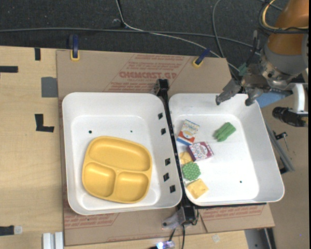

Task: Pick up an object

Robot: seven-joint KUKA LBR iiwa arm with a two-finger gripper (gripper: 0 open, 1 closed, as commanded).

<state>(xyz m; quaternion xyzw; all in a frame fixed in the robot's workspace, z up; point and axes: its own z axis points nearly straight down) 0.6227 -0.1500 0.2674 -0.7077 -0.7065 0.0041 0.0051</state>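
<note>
Gripper (233,98) hangs spread open and empty over the right bin's (264,185) far edge, green block (224,132) lying just below it, tilted diagonally.

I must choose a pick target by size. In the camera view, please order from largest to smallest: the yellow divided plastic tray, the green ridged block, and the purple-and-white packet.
1. Yellow divided plastic tray, by far the largest.
2. and 3. Green ridged block and purple-and-white packet: they look about alike, so I do not rank them.
</note>
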